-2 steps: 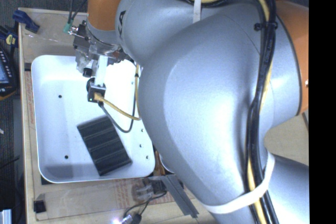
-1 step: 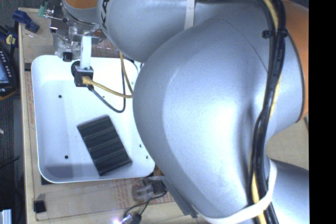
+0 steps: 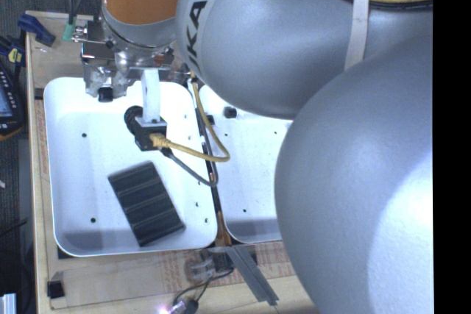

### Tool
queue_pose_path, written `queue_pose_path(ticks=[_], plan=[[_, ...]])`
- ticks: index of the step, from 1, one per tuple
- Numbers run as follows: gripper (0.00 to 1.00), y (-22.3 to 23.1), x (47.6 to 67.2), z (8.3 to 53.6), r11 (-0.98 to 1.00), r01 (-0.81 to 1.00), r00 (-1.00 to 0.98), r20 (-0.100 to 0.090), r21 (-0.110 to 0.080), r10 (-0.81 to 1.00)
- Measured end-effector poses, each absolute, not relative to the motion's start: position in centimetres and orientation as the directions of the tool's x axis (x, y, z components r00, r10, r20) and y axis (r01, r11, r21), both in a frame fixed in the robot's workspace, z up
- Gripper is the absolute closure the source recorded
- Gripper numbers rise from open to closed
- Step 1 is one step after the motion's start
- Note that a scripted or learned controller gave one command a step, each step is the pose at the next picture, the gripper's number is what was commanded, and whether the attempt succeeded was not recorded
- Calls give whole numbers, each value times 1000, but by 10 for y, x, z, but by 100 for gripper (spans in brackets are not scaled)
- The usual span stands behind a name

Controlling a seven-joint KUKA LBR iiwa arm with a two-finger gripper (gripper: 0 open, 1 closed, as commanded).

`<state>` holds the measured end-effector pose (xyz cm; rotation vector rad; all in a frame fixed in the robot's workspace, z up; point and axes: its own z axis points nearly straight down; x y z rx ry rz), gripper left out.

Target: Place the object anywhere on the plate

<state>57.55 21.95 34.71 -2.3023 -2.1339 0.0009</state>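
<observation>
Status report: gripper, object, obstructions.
Gripper at far edge of left white bin. Dark ribbed rectangular block flat in that bin, apart from gripper. Arm covers much of right bin.

Bright even light, soft shadows (mild blur)

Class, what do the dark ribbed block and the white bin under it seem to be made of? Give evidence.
Dark ribbed block: probably rubber or matte plastic; charcoal, dull, parallel grooves, no glints. White bin: likely smooth moulded plastic; uniform white, rounded corners, soft sheen.
</observation>
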Motion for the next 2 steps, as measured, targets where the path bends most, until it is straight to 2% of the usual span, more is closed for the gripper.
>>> queue_pose_path(ticks=[1,2], plan=[[100,193,502,374,123,992,-123,1,-3,992],[100,184,476,274,-222,975,222,-5,-6,975]])
